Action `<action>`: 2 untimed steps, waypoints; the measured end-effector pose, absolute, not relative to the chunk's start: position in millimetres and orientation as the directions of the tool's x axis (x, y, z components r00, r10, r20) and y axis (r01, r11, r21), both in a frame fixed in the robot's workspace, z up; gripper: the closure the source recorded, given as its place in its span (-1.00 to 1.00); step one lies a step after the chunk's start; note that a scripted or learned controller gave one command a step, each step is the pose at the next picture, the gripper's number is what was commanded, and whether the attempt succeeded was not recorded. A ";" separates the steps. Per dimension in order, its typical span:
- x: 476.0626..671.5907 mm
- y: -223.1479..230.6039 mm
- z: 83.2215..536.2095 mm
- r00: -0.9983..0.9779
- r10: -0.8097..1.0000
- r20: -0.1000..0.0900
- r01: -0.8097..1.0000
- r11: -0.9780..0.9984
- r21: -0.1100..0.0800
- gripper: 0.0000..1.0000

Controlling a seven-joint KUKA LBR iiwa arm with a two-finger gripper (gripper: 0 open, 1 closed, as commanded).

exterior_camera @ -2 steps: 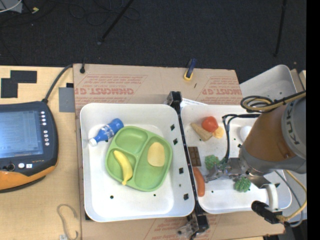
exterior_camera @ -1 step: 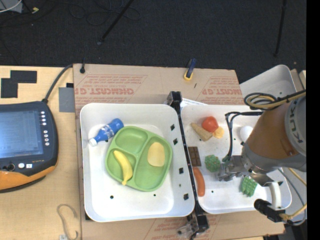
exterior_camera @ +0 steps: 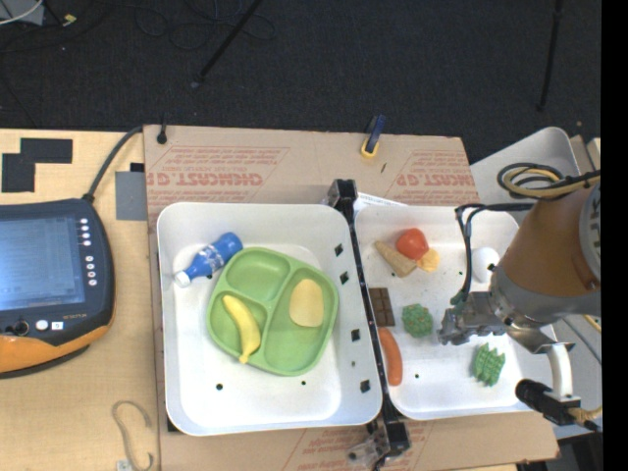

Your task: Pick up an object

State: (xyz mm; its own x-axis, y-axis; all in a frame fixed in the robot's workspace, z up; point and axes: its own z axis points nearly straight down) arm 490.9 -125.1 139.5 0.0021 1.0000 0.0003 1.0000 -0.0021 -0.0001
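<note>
The right bin (exterior_camera: 432,400) holds a red tomato-like piece (exterior_camera: 412,241), a yellow bit (exterior_camera: 429,260), a tan wedge (exterior_camera: 394,257), a green broccoli-like piece (exterior_camera: 417,320), an orange-red carrot-like piece (exterior_camera: 392,357), a dark brown bar (exterior_camera: 382,307) and a green ridged piece (exterior_camera: 488,363). My gripper (exterior_camera: 459,329) hangs low over the right bin, just right of the broccoli-like piece and left of the ridged piece. I see nothing between its dark fingers.
In the left bin (exterior_camera: 186,381) lies a green divided plate (exterior_camera: 275,312) with a banana (exterior_camera: 241,326) and a pale yellow slice (exterior_camera: 306,303), plus a blue-white bottle (exterior_camera: 208,258). A tablet pendant (exterior_camera: 44,268) sits far left. Black cables (exterior_camera: 525,177) loop at the right.
</note>
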 end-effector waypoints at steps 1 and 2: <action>499.2 -121.2 197.9 -0.001 1.000 0.000 1.000 0.001 0.003 1.00; 499.8 -122.1 229.2 0.000 1.000 0.000 1.000 0.000 0.001 1.00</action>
State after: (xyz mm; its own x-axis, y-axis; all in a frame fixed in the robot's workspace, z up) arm 499.8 -122.1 229.2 -0.0005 1.0000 0.0000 1.0000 0.0005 0.0010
